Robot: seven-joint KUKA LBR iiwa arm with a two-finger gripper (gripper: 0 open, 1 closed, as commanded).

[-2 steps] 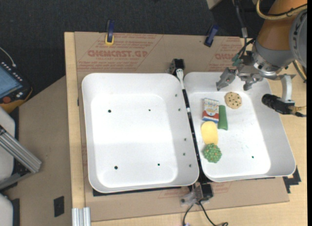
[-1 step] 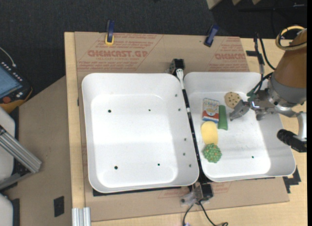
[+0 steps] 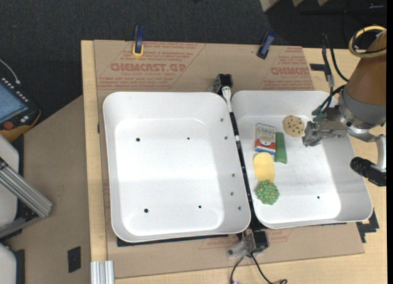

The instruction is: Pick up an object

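Observation:
The right bin (image 3: 331,209) holds a round tan cookie (image 3: 293,125), a small white carton with a picture on it (image 3: 265,137), a green bar (image 3: 280,148), a yellow lump (image 3: 264,166) and a green broccoli head (image 3: 267,192). My gripper (image 3: 312,134) hangs low over the right bin's upper right part, just right of the cookie and apart from it. Nothing shows between its tips.
The left bin (image 3: 123,172) lies beside the right one, with a black divider strip (image 3: 236,142) between them. Both sit on a brown cardboard sheet (image 3: 184,62) held by blue clamps (image 3: 139,41). The arm's orange band (image 3: 371,74) rises at the right edge.

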